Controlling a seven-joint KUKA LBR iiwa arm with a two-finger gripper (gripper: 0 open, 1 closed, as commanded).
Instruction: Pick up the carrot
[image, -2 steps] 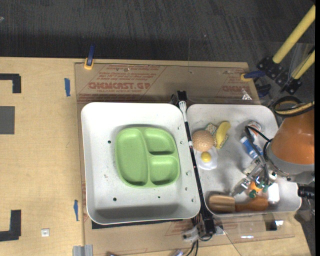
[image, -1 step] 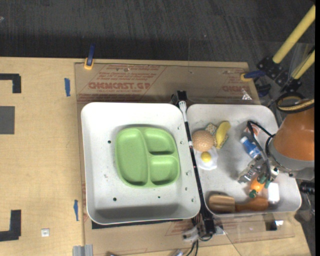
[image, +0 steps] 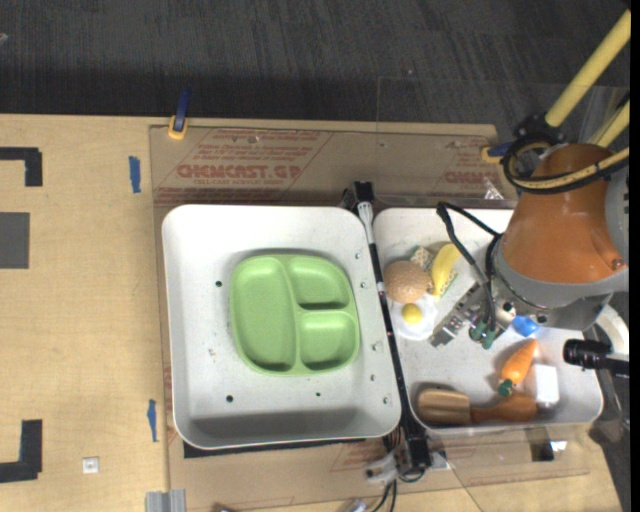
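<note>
Brown cardboard sheet — red "CHEMCAST" print, partly legible.

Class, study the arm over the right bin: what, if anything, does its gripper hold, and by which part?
Nothing is held. The gripper hangs over the right bin, and the carrot lies apart on the bin floor.

We are looking at a robotics lab test bench rather than a home or kitchen. Two shallow white bins sit on a cardboard sheet fixed with blue tape and clamps, black tape marks line the wooden benchtop, and loose cables trail off the grey and orange arm.
</note>
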